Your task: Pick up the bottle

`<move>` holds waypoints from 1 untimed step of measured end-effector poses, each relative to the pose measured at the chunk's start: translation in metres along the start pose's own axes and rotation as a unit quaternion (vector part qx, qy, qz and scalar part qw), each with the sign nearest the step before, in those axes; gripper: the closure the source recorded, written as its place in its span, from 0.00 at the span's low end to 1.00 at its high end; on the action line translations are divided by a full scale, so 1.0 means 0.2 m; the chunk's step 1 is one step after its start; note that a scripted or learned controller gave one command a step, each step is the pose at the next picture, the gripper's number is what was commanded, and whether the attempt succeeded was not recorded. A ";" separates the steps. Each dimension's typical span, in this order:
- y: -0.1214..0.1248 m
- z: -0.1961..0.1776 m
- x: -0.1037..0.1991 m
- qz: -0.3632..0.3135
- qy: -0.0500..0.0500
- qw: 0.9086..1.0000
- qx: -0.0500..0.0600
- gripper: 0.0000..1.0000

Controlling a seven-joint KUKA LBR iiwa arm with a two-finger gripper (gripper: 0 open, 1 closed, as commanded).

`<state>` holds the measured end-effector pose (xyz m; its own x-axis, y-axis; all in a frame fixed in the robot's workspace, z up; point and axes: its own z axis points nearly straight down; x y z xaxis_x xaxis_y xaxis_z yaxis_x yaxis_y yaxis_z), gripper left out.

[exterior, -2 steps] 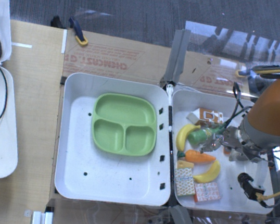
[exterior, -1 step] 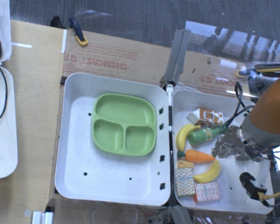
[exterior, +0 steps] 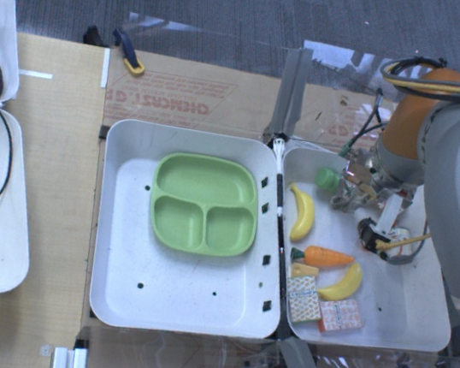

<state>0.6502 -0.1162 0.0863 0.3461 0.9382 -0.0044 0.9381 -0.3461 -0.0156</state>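
Observation:
A small green bottle (exterior: 328, 180) lies at the far left corner of the right bin (exterior: 407, 313), only its rounded green end showing. My gripper (exterior: 351, 193) hangs low in the bin right beside it, on the bottle's right side, and covers the rest of it. Whether the bottle sits within the gripper cannot be made out. The grey arm with its orange band (exterior: 413, 121) comes down from the upper right.
The right bin also holds a banana (exterior: 301, 214), a carrot (exterior: 328, 257), a second banana (exterior: 344, 282) and two small boxes (exterior: 303, 300) (exterior: 340, 316) near the front. A green divided plate (exterior: 205, 203) lies in the left bin (exterior: 113, 238). A cable loop (exterior: 381, 239) dangles below the wrist.

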 end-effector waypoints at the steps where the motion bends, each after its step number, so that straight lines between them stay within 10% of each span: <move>1: -0.01 0.01 -0.02 0.002 -0.003 1.000 0.007 0.00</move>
<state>0.6461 -0.1193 0.0839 0.3491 0.9370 -0.0107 0.9366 -0.3493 -0.0292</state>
